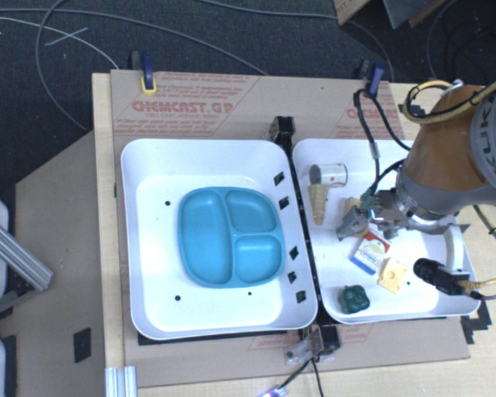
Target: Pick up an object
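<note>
Arm [450, 151] reaching from right over right bin [413, 304], gripper [357, 219] lowered above small box [369, 253], finger state indiscernible.

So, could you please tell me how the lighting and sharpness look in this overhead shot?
In the camera view, light is even and diffuse; the left bin glares bright white around the blue tray; shadows are soft. The small items and the end effector in the right bin look slightly blurred.

a sky-blue divided plate [230, 236] in a white bin [140, 222], a dark green lump [353, 298]
</note>
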You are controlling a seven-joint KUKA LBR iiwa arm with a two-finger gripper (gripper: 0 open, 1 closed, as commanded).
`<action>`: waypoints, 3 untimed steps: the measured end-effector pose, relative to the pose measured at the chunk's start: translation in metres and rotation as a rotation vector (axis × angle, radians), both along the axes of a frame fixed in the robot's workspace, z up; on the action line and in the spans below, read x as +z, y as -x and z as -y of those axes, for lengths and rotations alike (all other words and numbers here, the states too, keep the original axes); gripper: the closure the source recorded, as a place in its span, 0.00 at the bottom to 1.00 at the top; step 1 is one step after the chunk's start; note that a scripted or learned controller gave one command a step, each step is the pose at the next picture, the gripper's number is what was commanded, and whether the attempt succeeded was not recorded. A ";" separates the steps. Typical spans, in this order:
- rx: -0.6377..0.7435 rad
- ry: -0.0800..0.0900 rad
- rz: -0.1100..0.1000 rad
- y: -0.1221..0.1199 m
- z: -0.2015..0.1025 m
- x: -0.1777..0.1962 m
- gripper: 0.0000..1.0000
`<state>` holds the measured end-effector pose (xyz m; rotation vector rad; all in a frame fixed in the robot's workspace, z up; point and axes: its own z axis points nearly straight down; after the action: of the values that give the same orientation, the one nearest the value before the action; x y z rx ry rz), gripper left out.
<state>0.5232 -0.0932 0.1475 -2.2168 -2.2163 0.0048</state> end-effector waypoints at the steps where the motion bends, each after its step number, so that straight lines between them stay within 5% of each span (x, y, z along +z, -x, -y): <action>1: 0.000 0.000 0.001 -0.002 -0.001 -0.042 0.00; 2: -0.001 0.005 0.011 -0.004 0.001 -0.060 0.00; 3: -0.002 0.008 0.020 -0.006 0.001 -0.047 1.00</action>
<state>0.5293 -0.0947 0.1007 -2.2332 -2.2281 -0.0087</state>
